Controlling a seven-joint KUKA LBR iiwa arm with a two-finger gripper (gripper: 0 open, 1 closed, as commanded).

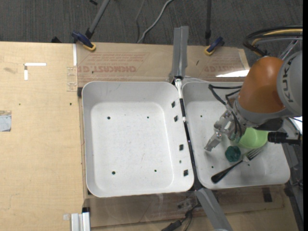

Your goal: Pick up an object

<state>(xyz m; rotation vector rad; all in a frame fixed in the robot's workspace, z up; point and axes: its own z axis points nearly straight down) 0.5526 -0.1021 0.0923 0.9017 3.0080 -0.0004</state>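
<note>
Lime-green rounded object (254,137), perhaps a soft plastic piece, though the arm hides part of it, lies in the right-hand shallow white bin (202,110), towards that bin's right side. Touching or just beside its lower left edge sits a small dark teal round object (233,153). A fork with a black handle and silver tines (228,170) lies slantwise below both, handle end pointing to the bin's near left corner.

The silver gripper (214,141) hangs over the middle of the right bin, just left of the green object and the teal one. Nothing shows between its tips, and from this angle I cannot tell whether it is wide or narrow. The grey arm with the orange band (262,83) covers the bin's upper right part.

The left-hand shallow white bin (130,143) shows only its bare floor with small dark holes. The bins touch along their inner rims. The right bin's left half is bare, and the pale wooden desk (38,129) stretches wide to the left.
</note>
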